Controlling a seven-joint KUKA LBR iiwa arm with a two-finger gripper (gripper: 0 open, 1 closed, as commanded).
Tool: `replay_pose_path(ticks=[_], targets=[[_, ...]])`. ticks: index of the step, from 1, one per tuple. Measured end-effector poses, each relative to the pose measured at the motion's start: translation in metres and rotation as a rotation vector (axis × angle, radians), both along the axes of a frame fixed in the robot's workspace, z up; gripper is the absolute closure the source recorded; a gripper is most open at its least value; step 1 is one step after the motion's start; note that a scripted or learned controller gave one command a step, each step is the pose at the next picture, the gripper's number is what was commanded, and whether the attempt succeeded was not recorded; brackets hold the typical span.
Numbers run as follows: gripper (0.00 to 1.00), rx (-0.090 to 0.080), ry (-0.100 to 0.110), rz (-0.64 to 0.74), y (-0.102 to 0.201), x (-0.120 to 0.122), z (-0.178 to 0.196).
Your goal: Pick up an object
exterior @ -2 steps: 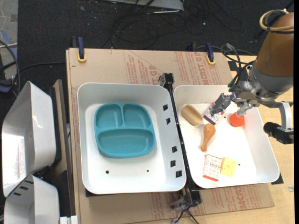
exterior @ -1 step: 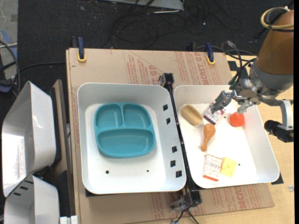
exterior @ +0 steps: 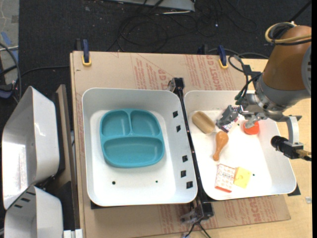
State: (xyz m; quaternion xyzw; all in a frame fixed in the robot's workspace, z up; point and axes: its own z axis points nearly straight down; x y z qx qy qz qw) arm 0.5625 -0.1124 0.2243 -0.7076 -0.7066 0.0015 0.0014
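Note:
In the right bin (exterior: 277, 182) lie a tan bread roll (exterior: 202, 121), an orange drumstick (exterior: 220, 144), a red-orange round piece (exterior: 251, 127), a yellow cheese wedge (exterior: 242, 177) and a small red-and-white carton (exterior: 225, 177). My gripper (exterior: 228, 118) hangs low over the bin's upper middle, between the bread roll and the red piece, just above the drumstick's thick end. Something small and purple shows at its tip. The arm's orange band (exterior: 290, 58) rises to the right.
The left bin (exterior: 94, 148) holds a teal divided plate (exterior: 132, 137). A black divider with clips (exterior: 184, 133) runs between the bins. More white bins (exterior: 27, 143) stand off the bench at the far left. Cables lie beyond the bench's far edge.

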Motion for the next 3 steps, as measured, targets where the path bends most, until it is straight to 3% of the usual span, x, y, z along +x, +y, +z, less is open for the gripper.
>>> replay_pose_path(ticks=[2, 3], targets=[[0.0, 0.001, 0.001, 0.0, 0.004, -0.01, -0.104], [1.0, 0.001, -0.003, -0.001, 0.004, -0.009, -0.091]])
